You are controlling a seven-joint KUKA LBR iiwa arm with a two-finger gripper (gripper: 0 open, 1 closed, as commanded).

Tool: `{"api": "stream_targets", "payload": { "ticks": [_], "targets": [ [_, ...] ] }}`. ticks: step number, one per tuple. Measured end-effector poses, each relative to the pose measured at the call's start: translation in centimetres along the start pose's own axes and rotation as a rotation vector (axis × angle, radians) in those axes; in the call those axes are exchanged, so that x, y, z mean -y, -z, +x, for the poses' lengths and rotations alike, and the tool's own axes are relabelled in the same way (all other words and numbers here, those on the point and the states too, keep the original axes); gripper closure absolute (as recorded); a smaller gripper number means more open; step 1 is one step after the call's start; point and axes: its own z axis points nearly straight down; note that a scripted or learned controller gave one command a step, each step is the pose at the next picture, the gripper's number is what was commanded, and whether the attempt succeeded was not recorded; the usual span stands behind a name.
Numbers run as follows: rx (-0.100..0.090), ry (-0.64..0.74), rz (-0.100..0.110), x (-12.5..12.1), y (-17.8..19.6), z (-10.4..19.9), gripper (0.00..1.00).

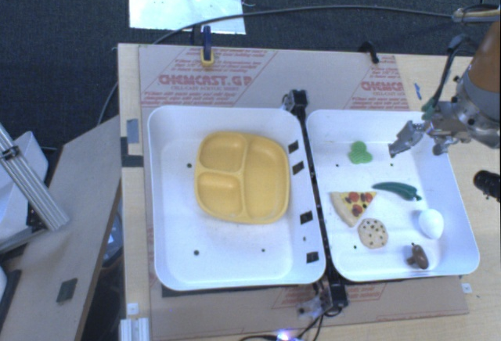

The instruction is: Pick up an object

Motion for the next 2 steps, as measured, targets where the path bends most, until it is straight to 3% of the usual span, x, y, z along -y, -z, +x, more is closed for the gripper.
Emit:
{"api": "stream_targets", "payload": {
  "ticks": [1, 2],
  "targets": [
    [0.002, 0.002, -0.01, -0.2, 0.6, 0.0, 0.0],
    [0.001, 0.0, -0.007, 0.8, -4.8, 0.0, 0.0]
  ]
}}
